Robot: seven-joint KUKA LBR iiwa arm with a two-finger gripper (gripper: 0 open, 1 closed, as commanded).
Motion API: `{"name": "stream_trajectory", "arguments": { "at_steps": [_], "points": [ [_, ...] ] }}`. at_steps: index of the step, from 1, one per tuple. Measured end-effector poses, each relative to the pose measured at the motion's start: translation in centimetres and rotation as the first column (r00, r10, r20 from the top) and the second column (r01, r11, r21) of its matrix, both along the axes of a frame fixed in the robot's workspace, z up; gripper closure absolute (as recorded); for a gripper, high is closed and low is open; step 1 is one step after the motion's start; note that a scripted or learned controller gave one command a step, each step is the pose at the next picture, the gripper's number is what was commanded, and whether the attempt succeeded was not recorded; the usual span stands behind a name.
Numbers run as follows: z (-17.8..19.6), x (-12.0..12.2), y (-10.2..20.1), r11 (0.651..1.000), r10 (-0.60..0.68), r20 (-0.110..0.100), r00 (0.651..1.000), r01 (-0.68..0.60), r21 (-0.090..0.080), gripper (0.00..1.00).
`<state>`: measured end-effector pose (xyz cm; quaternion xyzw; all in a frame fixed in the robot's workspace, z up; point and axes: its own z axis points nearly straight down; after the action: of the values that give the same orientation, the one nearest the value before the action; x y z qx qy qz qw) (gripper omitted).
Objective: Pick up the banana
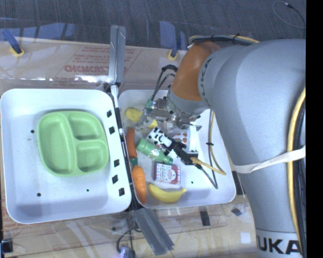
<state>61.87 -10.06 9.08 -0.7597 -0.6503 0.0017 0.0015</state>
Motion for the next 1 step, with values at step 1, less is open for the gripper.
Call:
{"name": "stream_trajectory", "arguments": {
  "at_steps": [1],
  "points": [
    [1.03,0.04,0.04,1.000,0.003,-0.001,1.000,-0.003,0.001,1.00]
  ]
}}
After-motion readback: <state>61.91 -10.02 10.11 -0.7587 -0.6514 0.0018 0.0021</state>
